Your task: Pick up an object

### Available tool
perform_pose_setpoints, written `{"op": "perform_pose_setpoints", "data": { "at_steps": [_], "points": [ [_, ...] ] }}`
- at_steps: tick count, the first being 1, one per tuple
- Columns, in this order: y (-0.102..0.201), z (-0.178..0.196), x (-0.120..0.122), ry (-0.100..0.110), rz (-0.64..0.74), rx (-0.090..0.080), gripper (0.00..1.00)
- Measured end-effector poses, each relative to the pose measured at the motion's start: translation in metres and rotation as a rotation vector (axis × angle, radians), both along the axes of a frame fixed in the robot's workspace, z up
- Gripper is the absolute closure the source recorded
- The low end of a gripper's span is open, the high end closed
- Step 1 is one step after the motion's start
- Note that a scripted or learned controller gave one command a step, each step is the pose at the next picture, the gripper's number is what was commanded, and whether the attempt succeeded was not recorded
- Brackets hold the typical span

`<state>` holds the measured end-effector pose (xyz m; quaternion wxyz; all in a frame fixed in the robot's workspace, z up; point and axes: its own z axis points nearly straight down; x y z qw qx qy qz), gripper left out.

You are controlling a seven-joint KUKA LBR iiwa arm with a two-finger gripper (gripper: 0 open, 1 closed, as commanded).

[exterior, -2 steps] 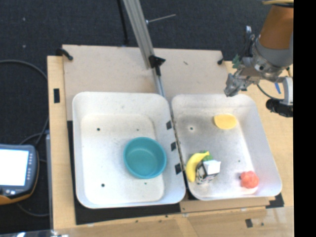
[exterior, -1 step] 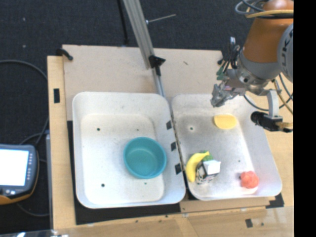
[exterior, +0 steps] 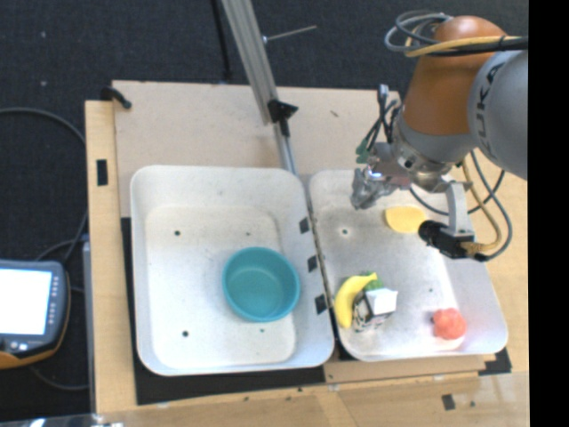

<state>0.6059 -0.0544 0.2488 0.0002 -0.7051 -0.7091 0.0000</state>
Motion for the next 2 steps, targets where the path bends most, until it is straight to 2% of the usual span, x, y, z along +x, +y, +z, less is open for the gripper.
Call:
{"op": "perform_pose_setpoints", "data": {
  "at_steps": [2],
  "points": [
    [0.103, 0.007, -0.047, -0.001, 0.003, 0.002, 1.0]
  ]
}}
